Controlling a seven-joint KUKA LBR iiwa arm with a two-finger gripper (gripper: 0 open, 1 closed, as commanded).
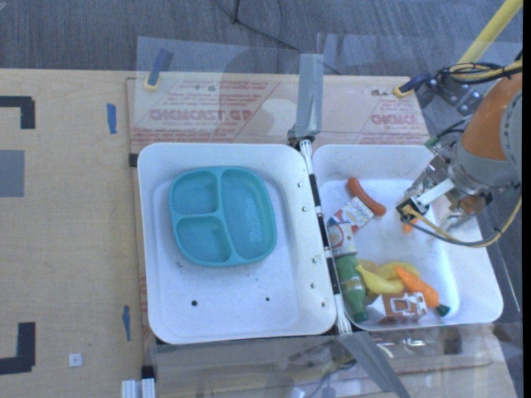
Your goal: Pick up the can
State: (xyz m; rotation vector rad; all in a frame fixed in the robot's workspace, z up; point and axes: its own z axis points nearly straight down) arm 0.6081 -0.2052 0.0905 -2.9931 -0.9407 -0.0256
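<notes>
A grey carpeted floor (pixel 91 11) is seen beyond a pale wooden counter (pixel 66 222), on which two shallow white bins are set side by side. A clear sheet with red lettering (pixel 199 113) is laid under their far edges.

The claw (pixel 456 212) is held over the right-hand part of the right bin (pixel 465 259), below the grey wrist and orange band of the arm. Whether it is open or closed cannot be told, and nothing is seen gripped in it.

The can (pixel 347 220), with a white and red label, is found well apart from the claw, toward the view's left of it. It lies on its side and at a slant, close against the wall shared with the other bin. A reddish sausage (pixel 366 197) is seen between can and claw, a little farther back, apart from both.

Nearer the camera than the claw, and to its left in the view, a cluster is gathered along the bin's near edge. It is made up of a green bottle (pixel 350 287) lying along the shared wall, a yellow banana (pixel 377 279) touching it, an orange carrot (pixel 416 283) beside the banana, and a small white and red carton (pixel 405 307) just below them.

Far to the view's left of the claw, the left bin (pixel 153 247) is occupied by a teal divided plate (pixel 222 215), laid flat.
</notes>
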